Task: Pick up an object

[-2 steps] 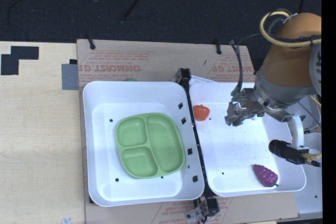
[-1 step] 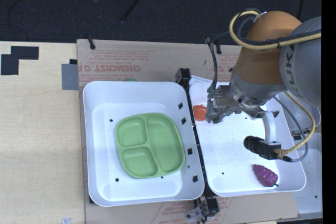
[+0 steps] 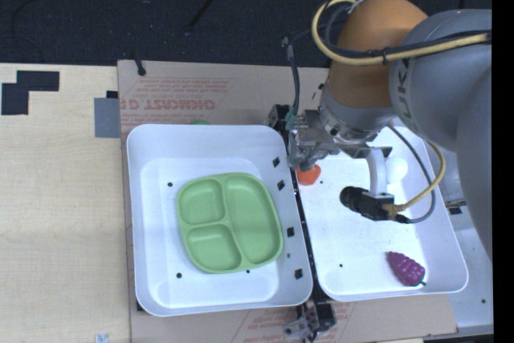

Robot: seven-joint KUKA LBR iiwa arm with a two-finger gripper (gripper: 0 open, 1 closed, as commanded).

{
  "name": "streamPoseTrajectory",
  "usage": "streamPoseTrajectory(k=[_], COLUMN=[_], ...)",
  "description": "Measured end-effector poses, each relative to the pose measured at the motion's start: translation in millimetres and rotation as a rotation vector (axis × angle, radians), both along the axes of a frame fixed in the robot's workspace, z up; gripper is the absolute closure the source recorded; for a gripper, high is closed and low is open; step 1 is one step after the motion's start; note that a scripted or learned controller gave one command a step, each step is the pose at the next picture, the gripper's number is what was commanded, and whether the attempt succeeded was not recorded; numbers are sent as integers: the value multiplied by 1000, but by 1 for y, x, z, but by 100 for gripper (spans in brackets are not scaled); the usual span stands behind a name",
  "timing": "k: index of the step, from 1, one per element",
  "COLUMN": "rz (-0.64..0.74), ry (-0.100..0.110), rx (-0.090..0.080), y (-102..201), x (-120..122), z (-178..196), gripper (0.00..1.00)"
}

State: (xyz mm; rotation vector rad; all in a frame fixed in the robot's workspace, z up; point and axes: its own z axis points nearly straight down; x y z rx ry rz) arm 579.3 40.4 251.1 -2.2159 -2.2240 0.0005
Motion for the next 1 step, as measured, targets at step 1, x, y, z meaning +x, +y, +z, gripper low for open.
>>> streamPoseTrajectory(k=[1], rz=[-1], ry=[1], rx=[-1], y=[36], x=[19], z=[-10], gripper=[100])
